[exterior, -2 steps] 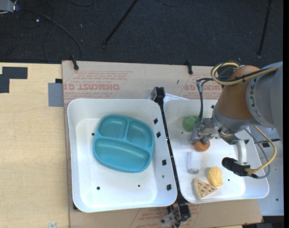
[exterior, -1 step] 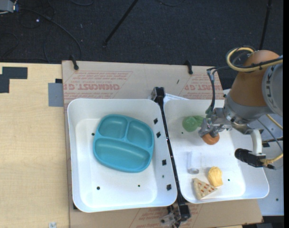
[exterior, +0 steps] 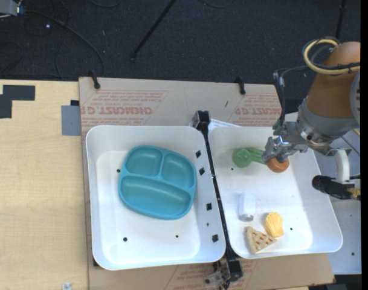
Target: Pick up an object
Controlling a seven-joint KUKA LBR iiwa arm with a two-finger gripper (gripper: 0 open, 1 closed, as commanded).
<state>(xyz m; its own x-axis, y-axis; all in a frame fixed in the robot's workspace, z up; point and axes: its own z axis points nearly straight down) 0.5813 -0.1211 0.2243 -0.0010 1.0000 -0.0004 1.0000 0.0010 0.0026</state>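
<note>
Toys are lying at the right bin's [exterior: 316,237] six o'clock: a tan wedge-shaped plastic slice [exterior: 258,239] touching a yellow ridged plastic piece [exterior: 274,225], both probably light, stiff and slippery. Farther back, at twelve o'clock, the gripper [exterior: 279,151] is hovering over a small orange ball [exterior: 278,164] beside a green plastic scoop [exterior: 249,156], its best hold being across the narrow handle; how wide the pincer is standing I cannot tell.

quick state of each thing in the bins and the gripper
tray: flat in the left bin, compartments up
green scoop: lying in the right bin, by the gripper
orange ball: under the gripper
clear cup: on its side
yellow piece: lying loose
wedge: lying flat
gripper: low over the right bin
</note>
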